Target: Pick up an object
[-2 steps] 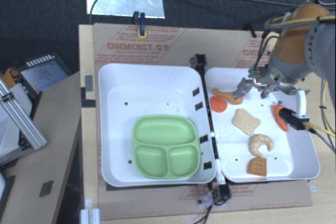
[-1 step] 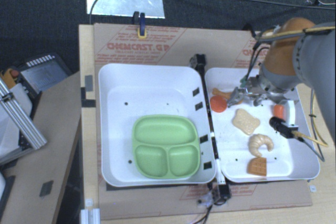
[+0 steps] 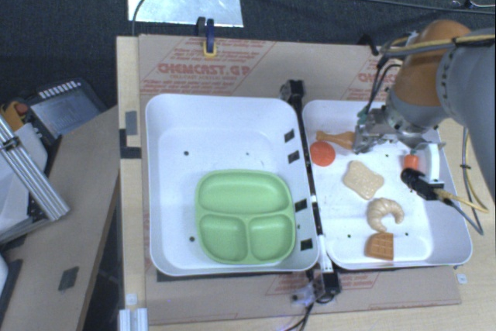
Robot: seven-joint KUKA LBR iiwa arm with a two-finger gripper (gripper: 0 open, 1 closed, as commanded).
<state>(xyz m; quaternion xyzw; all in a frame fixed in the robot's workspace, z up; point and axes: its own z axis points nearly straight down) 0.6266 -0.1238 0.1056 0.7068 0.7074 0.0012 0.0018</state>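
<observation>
Objects of toy food are lying in the right bin (image 3: 453,244). At its back, the gripper (image 3: 363,137) is hanging over a tan drumstick (image 3: 336,139); its grip cannot be told. Outward: a glossy orange-red tomato (image 3: 323,154), a ridged cracker (image 3: 363,180), a curved croissant (image 3: 385,212), a toast-brown wedge (image 3: 380,246). A smooth green divided plate (image 3: 245,215) is sitting in the left bin (image 3: 178,120).

The arm (image 3: 465,81) consists of a smooth grey cylindrical housing with a rounded orange band (image 3: 426,62) above the wrist. Thin dark and yellowish cables (image 3: 384,66) run along the orange section down to a grey metallic wrist assembly. The gripper (image 3: 364,137) is a compact dark metal unit, with a black protruding part (image 3: 418,184) and an orange-marked white block mounted beside the wrist.
</observation>
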